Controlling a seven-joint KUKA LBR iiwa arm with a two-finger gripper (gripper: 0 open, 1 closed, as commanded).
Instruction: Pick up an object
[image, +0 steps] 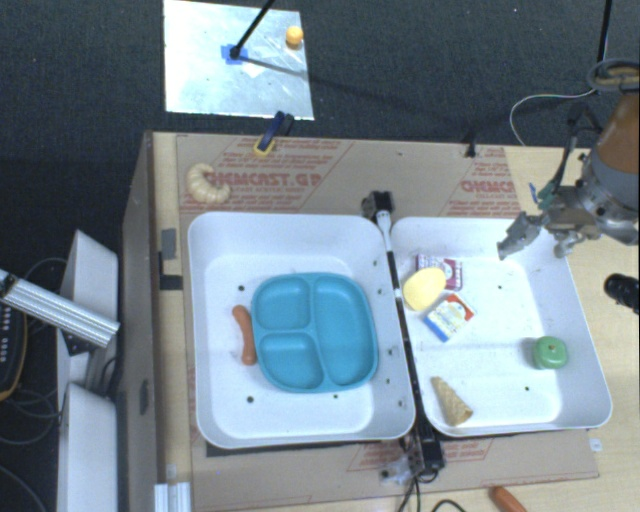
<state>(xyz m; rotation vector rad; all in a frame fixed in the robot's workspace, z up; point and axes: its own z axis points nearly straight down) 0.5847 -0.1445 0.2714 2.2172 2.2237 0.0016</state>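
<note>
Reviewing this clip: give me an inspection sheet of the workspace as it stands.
Surface: cardboard-lined bench bearing left bin and right bin.
Job's things: left bin holds blue divided plate and hot dog; right bin holds yellow lemon, small carton, green round piece, cone.
Clutter: croissant-like toy and blue-yellow clip on the cardboard.
Gripper: gripper over the right bin's far edge, holding nothing visible.
Cables: loop above the arm.
Surroundings: dark carpet, metal sheet.

The claw (535, 235) hangs over the right bin's (585, 330) far edge, the lemon (423, 288) and small box (447, 318) lying to its left.
</note>
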